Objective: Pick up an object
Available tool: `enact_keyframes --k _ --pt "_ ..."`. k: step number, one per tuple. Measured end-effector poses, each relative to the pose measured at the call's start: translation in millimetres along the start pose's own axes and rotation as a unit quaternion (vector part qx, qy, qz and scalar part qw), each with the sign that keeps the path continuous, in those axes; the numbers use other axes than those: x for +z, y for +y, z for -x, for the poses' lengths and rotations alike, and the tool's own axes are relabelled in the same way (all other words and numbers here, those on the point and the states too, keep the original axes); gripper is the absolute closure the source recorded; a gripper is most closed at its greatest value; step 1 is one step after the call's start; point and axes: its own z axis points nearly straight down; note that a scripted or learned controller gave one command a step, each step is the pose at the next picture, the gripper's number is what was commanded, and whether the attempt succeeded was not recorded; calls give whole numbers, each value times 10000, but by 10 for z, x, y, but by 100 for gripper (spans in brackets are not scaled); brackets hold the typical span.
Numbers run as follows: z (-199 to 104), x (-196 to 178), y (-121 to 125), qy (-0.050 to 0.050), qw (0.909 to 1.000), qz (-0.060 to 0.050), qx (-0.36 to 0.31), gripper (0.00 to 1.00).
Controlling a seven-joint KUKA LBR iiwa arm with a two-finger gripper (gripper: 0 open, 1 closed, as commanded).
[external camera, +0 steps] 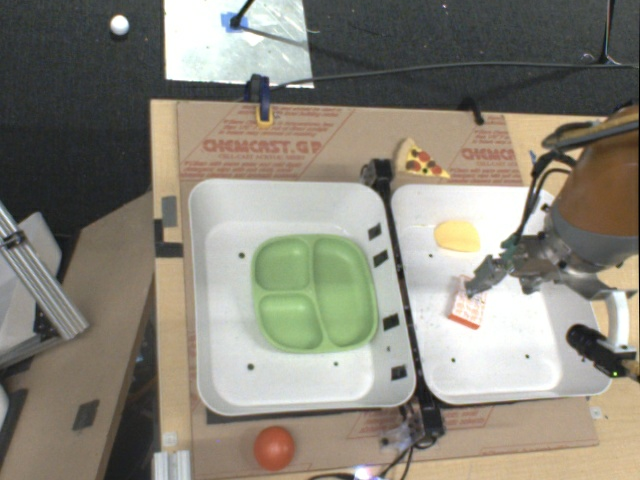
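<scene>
The arm reaches in from the right over the right bin (pixel 540 368), and the tool (pixel 487 274) hangs low at the near-left end of the wrist, right above a small red-and-white packet (pixel 467 310). That packet lies on the bin floor toward the bin's left side, a bit nearer than the middle, and its long axis runs roughly far-to-near with a slight tilt. The tool's tip sits just at the packet's far edge, so the packet lies a touch nearer and to the left of it. Are the fingers spread or pressed together? I can't tell from here; the dark metal blurs together, and nothing shows as pinched between them.

Farther back in the same bin there's a yellow oval piece (pixel 457 235), lying flat and well apart from the packet. My guess is the packet is the target, since the tool is nearly on it; a short drop toward the near-left would do it.

The left bin (pixel 215 268) carries a green divided plate (pixel 314 293). Out on the desk (pixel 330 138), a toy pizza slice (pixel 422 161) lies beyond the bins, and a red-orange ball (pixel 274 447) rests at the near edge. Black cloth and a silvery sheet (pixel 200 28) lie behind.
</scene>
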Motion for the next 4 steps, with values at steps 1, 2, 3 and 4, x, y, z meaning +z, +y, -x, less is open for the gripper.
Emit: enact_keyframes --k 1,2,3,4 --pt "-2 -58 27 -9 10000 62 -14 0" --pt "-6 565 -4 -4 10000 39 -5 0" --pt "8 1195 -11 -1 10000 33 -2 0" --pt "6 1248 -6 -5 10000 55 0 0"
